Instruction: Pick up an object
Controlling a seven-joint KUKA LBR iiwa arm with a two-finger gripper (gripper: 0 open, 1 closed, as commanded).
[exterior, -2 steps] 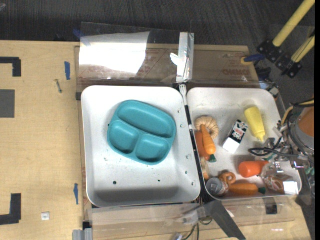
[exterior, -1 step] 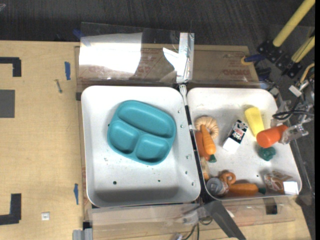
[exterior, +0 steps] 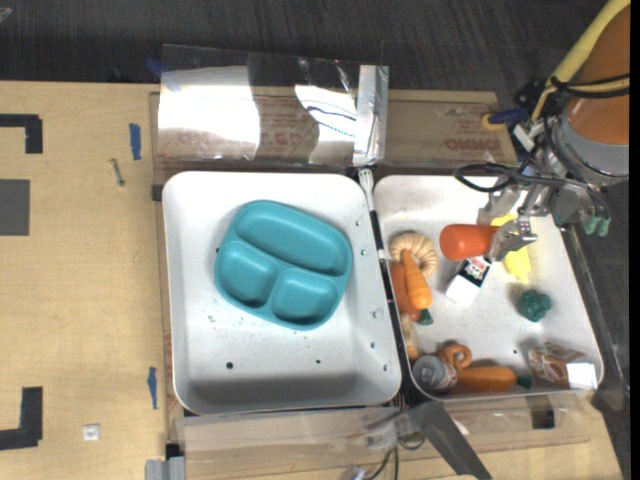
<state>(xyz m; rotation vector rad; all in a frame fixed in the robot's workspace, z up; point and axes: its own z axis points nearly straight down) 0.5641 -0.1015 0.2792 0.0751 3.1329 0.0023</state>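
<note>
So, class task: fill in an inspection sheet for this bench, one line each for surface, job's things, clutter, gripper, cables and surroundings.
Surface: tan bench bearing two white bins, the left bin and the right bin, side by side.
Job's things: in the right bin, an orange-red piece, a carrot, a yellow piece, a green lump, a long orange piece and a packet.
Clutter: teal tray with three compartments in the left bin.
Gripper: gripper low over the right bin beside the orange-red piece; grasp cannot be judged.
Cables: dark cables by the wrist.
Surroundings: clear plastic sheet behind the bins; dark floor.
</note>
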